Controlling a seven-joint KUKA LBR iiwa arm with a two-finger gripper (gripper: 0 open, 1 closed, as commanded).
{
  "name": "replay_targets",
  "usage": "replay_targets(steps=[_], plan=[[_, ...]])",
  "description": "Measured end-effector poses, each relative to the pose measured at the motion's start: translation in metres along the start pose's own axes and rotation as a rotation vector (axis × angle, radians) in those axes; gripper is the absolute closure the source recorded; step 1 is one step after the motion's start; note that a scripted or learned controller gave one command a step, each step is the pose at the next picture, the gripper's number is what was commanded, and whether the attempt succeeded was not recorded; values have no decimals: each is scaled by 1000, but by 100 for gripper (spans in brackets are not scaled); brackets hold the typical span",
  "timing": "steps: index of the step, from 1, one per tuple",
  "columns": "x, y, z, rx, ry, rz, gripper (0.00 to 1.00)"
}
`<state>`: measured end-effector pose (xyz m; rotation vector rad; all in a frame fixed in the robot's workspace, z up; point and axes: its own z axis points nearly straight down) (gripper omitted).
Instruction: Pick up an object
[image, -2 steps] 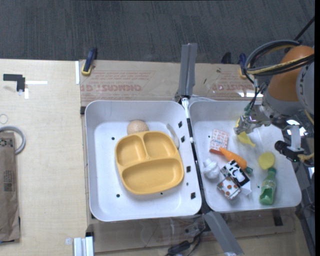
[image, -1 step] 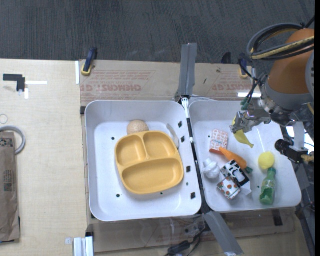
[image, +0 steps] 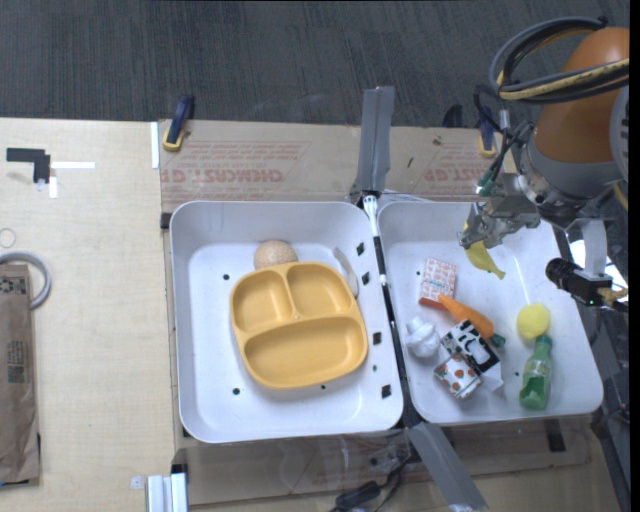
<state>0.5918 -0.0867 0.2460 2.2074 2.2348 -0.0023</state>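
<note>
While the yellow divided plate (image: 298, 326) fills the left bin (image: 190, 330), the tool (image: 480, 238) hangs right of it over the banana (image: 486, 260); its grip I cannot tell. A glancing close might nudge the curved fruit away.

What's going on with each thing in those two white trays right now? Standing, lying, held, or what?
Yellow divided plate: flat in the left bin, nothing in its compartments.
Tan ball: behind the plate, against its rim.
Banana: right bin, right under the gripper; grip unclear.
Carrot: lying flat.
Green bottle: lying on its side.
Lemon: resting loose.
</note>
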Motion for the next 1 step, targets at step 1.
replay_targets(steps=[1], plan=[[18, -21, -44, 1, -1, 161, 100]])
